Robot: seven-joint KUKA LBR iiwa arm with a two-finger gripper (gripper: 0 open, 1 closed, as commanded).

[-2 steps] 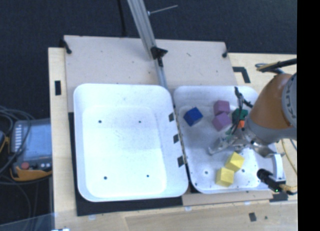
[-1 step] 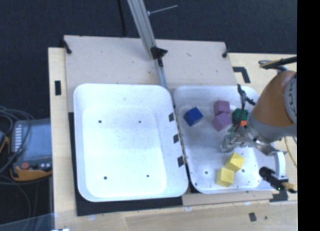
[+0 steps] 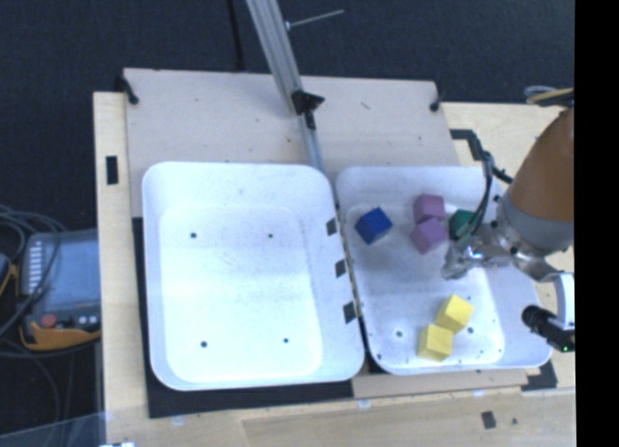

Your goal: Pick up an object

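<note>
Two yellow cubes [image 3: 446, 325] sit lowest in my view, in the right bin [image 3: 406, 358], just below the gripper [image 3: 456, 263] and touching each other at a corner. My gripper hangs low over that bin beside two purple cubes [image 3: 428, 223] just above-left of it, something green [image 3: 463, 222] right above it, and a blue cube [image 3: 373, 225] farther left. Whether it is clenched or released I cannot tell.
</note>
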